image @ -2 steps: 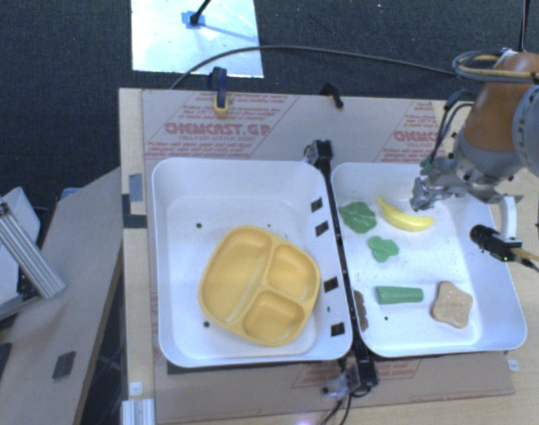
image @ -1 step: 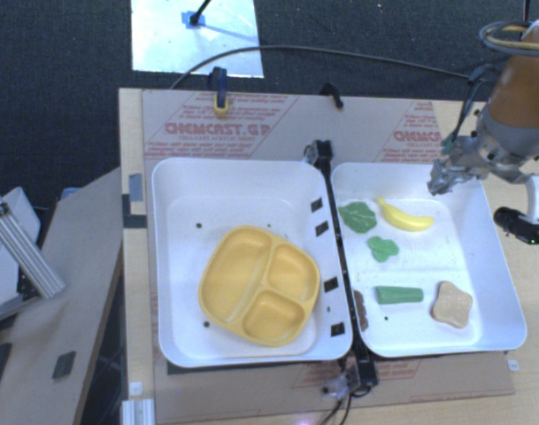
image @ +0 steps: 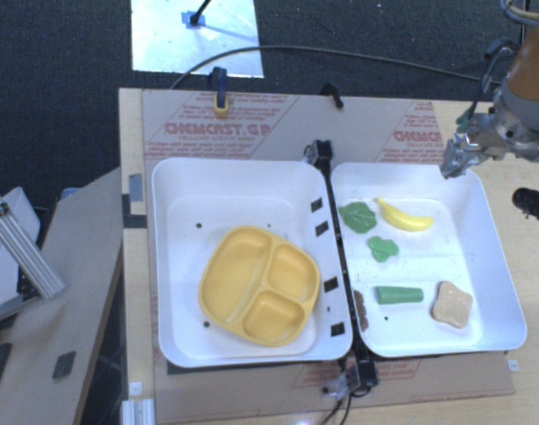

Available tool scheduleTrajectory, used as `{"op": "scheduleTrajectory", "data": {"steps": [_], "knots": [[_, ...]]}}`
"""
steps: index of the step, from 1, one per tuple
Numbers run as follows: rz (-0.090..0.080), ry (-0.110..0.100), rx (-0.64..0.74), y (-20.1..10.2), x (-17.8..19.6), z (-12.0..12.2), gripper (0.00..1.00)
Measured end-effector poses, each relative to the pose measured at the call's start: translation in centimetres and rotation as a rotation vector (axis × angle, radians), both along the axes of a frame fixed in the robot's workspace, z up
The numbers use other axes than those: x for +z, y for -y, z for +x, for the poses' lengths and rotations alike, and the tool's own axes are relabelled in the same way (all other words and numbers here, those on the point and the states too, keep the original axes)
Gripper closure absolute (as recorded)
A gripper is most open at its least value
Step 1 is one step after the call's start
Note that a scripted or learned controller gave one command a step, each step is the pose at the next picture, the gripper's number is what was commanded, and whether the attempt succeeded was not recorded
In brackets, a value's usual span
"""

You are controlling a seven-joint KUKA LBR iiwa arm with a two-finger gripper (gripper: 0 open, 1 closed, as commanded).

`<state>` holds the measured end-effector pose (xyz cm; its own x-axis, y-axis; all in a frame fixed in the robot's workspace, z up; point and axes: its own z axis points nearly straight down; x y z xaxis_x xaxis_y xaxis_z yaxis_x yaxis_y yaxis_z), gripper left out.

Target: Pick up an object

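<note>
bins (image: 251, 173): 2; tray (image: 259, 283): 1; food pieces (image: 404, 216): 5

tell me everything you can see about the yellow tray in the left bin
The yellow tray is a rounded, shallow divided plate that looks like plastic, with three compartments: one large on its left side and two smaller on its right. It lies flat and turned at an angle on the floor of the left bin, toward the near right part. Its compartments hold nothing, and nothing but the bin touches it.
</note>
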<state>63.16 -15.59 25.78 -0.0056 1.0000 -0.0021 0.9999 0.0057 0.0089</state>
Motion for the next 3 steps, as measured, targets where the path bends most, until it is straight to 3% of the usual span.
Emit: {"op": "scheduleTrajectory", "data": {"steps": [1, 3], "knots": [[0.001, -0.004, 0.0, 0.0, 1.6, 0.1, 1.0], [0.004, -0.007, 0.004, -10.9, 0.0, -0.4, 1.0]]}}
